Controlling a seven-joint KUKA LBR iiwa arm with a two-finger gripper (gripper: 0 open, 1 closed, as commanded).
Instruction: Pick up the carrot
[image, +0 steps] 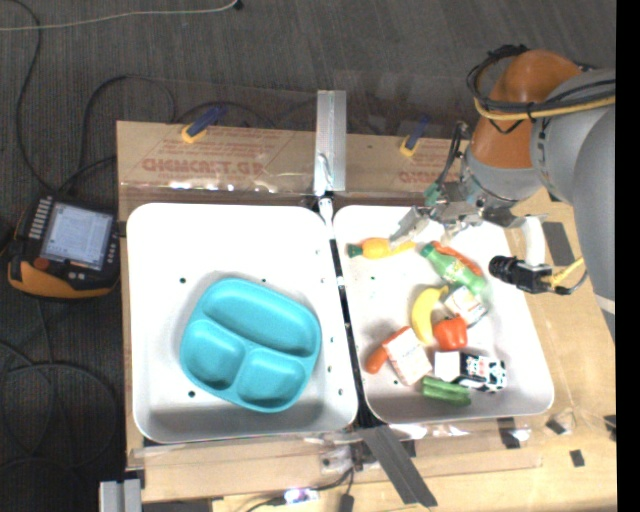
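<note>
The carrot (457, 257), a slim orange piece lying against a green item (440, 264), is in the far part of the right bin (520, 330). My gripper (432, 220) hangs over that bin's far edge, just above and to the left of the carrot. Its fingers (405, 228) are spread open, with nothing between them. The orange-banded wrist (510, 120) reaches in from the upper right.
The right bin also holds a yellow-orange fruit (375, 248), a banana (427, 308), a red piece (450, 333), a white box (405, 355) beside a small orange piece (376, 360), a cow-patterned carton (481, 371) and a green piece (445, 390). A teal divided plate (250, 342) lies in the left bin.
</note>
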